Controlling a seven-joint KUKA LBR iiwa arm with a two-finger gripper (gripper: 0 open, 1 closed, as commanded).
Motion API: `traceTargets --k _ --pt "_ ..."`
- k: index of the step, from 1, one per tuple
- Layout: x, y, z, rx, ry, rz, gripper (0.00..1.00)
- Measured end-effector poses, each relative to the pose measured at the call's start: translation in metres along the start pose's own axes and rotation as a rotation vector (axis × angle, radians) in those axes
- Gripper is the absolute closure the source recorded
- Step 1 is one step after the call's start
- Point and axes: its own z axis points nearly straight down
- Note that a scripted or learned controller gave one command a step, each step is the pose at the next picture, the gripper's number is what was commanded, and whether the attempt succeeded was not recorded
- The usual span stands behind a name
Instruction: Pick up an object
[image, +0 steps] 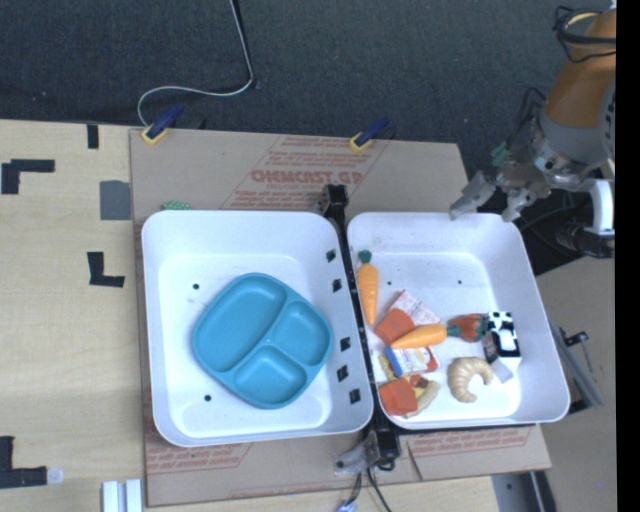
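Cardboard (300, 170) covers the bench under two white bins set side by side and touching along a black clip strip. The left bin (160, 300) holds a blue divided plate (262, 340), lying flat and turned at an angle. The right bin (530, 300) holds the toys, all gathered in its lower half. The arm (585, 90), grey with an orange band, comes in at the upper right, and its gripper (492, 202) hangs over the far right corner of the right bin, fingers spread wide with nothing between them. A long carrot (368, 292) lies along the bin's left wall. Near it are a short carrot (418, 337), a red piece (394, 325) and a white packet (410, 305). A croissant (469, 377) lies lower right, just below a black-and-white toy (501, 335).
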Motion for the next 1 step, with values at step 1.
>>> traceTargets --k 1 --pt "0.0311 -0.0938 0.0999 0.004 0.001 0.001 0.0"
